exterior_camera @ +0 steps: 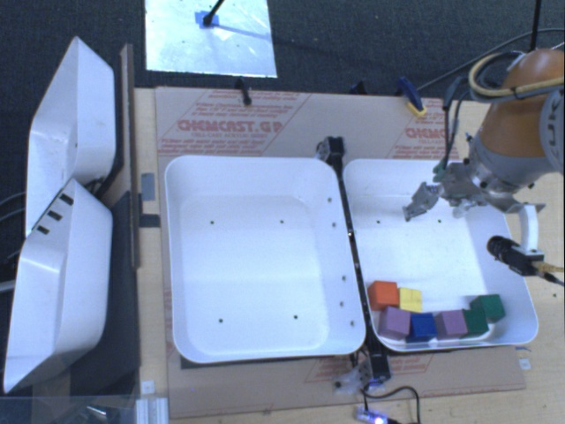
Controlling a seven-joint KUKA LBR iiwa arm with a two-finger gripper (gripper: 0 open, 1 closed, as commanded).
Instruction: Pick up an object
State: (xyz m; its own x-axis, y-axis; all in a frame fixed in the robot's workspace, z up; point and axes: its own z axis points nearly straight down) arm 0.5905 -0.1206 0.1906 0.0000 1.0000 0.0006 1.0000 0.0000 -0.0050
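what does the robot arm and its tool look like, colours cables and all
The arm is a rounded grey body with a glossy orange band above the wrist. Yellowish and black cables loop beside that band. The tool is a small grey metal two-finger piece on a blocky grey wrist mount. A white bracket with a black cylindrical part hangs off the wrist's side.

We lose the arm (521, 122) past the right edge, the tool (422, 201) is too small to read, and the green block (478, 322) sits half behind its neighbours.
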